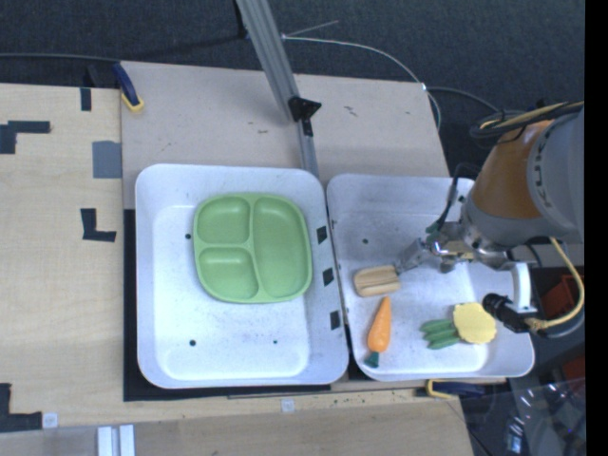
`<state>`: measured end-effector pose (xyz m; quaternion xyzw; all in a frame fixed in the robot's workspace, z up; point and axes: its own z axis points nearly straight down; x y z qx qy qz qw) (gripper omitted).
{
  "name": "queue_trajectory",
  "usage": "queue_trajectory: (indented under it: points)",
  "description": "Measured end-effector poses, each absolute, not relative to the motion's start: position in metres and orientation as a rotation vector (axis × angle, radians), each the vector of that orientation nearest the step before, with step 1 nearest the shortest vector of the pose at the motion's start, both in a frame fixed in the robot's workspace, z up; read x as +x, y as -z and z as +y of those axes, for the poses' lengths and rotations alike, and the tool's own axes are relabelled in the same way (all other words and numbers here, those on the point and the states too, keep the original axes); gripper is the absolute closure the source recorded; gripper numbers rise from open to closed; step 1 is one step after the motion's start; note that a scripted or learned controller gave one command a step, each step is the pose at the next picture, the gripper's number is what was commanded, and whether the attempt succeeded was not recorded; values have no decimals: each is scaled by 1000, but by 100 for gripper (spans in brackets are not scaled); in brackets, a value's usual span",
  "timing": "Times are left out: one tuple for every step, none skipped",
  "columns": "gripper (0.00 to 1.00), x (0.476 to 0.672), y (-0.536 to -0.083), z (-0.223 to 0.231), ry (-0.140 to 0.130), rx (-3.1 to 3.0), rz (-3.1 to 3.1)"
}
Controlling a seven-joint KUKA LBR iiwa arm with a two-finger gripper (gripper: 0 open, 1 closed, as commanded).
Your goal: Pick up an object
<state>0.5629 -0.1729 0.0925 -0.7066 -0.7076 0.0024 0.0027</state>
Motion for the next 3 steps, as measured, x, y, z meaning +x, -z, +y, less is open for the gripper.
queue_trajectory:
  points:
    - [100,564,-106,-172,-3,-2217,-2222]
    - [100,556,-161,-171,3,-2222,-2225]
    - [100,557,-214,-171,4,-2223,-2227]
